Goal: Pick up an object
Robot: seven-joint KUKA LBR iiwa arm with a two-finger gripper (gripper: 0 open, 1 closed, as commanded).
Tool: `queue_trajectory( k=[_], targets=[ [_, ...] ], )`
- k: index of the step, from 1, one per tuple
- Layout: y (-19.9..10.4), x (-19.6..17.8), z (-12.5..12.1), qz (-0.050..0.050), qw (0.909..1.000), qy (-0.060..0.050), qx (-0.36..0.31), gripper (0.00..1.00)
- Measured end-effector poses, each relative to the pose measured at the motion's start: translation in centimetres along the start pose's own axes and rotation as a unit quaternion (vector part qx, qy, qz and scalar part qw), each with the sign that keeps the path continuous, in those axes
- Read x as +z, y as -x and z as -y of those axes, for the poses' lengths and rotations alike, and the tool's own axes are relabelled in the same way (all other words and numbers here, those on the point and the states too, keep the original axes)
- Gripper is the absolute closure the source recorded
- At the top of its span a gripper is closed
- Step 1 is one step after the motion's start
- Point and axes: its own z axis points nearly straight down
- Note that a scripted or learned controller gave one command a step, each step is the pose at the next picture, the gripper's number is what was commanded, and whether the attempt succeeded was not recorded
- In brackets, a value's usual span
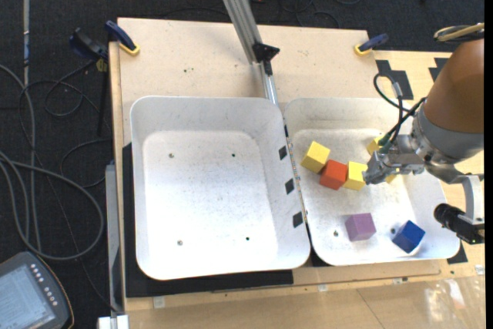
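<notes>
So from my feed the gripper (375, 172) is down in the right bin (431, 246), right against a small yellow block (355, 175) near the bin's middle. Can't make out how it's set. An orange block (333, 174) touches that yellow one, with another yellow block (315, 156) beside it. A purple block (360, 226) and a blue block (408, 236) sit by the bin's front edge.

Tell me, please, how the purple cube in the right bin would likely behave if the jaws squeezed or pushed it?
The purple cube looks like a solid block with flat faces, so it would probably stay stiff and slide rather than roll. It sits apart from the blue cube, so a push likely moves it alone. It looks small, probably light.
</notes>
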Motion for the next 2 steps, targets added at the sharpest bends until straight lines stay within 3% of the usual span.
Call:
queue_trajectory(
  k=[1, 2],
  targets=[
    [0.0, -1.3, -0.1, -0.001, 1.0000, -0.003, 0.000, 1.00],
    [-5.7, -0.2, -0.3, -0.002, 1.0000, -0.004, -0.003, 1.00]
  ],
)
